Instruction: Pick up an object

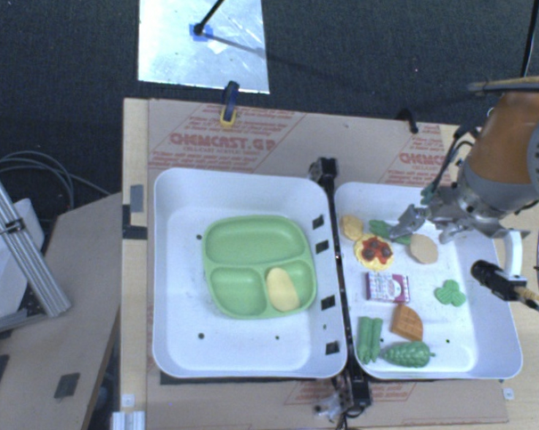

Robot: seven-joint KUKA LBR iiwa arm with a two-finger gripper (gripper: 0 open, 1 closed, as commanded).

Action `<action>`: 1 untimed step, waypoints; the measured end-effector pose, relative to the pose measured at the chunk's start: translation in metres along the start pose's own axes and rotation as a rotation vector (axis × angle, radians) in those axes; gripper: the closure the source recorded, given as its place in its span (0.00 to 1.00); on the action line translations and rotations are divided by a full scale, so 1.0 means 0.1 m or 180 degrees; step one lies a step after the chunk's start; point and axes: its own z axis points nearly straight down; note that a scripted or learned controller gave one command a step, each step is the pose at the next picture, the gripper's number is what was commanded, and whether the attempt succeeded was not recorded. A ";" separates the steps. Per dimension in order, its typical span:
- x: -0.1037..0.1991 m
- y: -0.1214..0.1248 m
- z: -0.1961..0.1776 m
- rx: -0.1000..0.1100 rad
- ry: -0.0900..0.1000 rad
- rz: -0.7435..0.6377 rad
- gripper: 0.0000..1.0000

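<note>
Grey gripper (414, 221) low over right bin (496, 340) at its 12 o'clock | can't tell its state | green toy (382, 228) touching its tip | pizza toy (375, 251) just beside

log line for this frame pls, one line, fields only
stage: reaching | gripper: over right bin, at green toy beside pizza toy | grasp: unconfirmed | left bin: green tray holding yellow piece
</note>
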 end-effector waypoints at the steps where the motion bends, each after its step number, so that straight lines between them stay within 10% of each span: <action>1: 0.12 -0.55 0.50 0.0001 0.0003 -0.0001 0.00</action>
